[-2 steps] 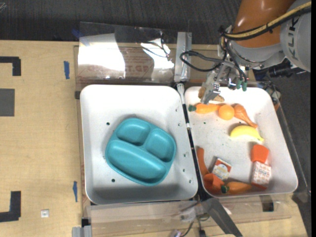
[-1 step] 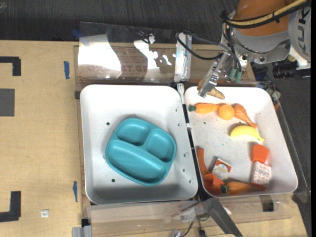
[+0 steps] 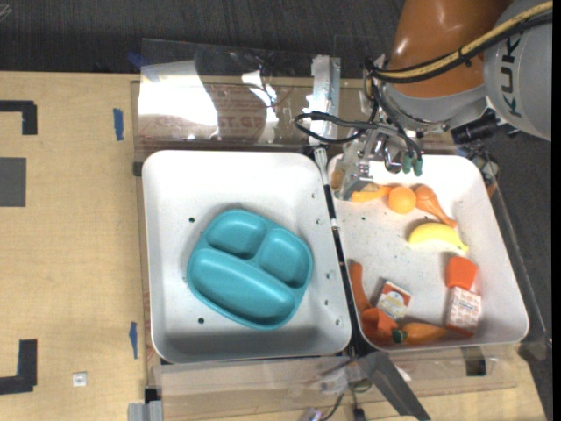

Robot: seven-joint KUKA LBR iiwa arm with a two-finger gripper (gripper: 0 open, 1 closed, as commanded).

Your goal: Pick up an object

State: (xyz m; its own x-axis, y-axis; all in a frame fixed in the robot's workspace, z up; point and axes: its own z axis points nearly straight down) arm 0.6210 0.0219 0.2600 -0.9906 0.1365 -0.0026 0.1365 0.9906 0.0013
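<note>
My gripper (image 3: 361,172) hangs low over the back left corner of the right bin (image 3: 500,235), under the orange wrist band. A small yellow-orange piece (image 3: 365,195) lies right below it, touching or nearly so. Just to its right sit an orange ball (image 3: 401,199) and an orange carrot-like piece (image 3: 433,203). A yellow banana (image 3: 436,234) lies mid-bin. Toward the front are an orange block (image 3: 462,273), a small carton (image 3: 465,308), a little box (image 3: 393,299), a carrot (image 3: 422,331) and a long red-orange piece (image 3: 358,293).
The left bin (image 3: 166,200) holds a teal divided plate (image 3: 250,266). A ridge where the two bins meet (image 3: 333,235) runs just left of the gripper. Clear plastic sheeting (image 3: 219,103) and cables (image 3: 324,125) lie behind the bins.
</note>
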